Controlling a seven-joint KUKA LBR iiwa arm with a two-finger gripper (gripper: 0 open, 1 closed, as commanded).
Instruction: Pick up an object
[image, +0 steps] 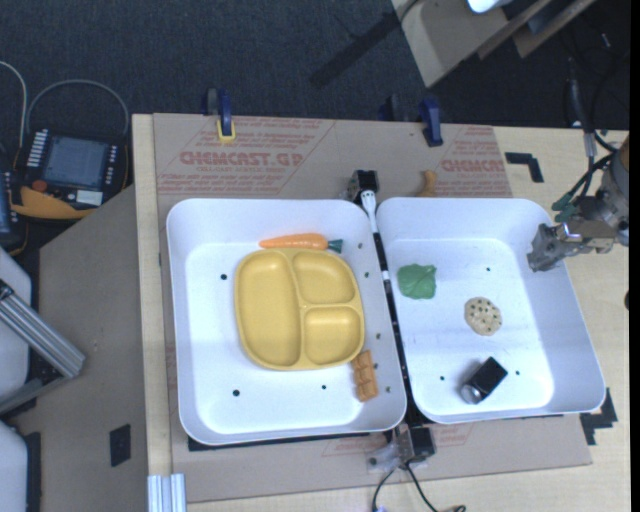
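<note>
The right bin (450, 225) holds a green leafy piece (417, 280), a round speckled cookie (483, 315) and a small black and silver object (484, 380). The left bin (200, 300) holds a yellow divided plate (297, 306), an orange carrot (295, 241) along the plate's far edge, and a small brown waffle-like piece (363, 375) at its near right corner. My gripper (545, 252) hangs at the right bin's far right rim, well to the right of the cookie, with nothing seen in it.
The bins sit on a cardboard sheet (300, 150) held by blue clamps (223, 115) at the back. A handheld pendant (70, 165) lies off the bench at the left. A black divider strip (383, 280) runs between the bins.
</note>
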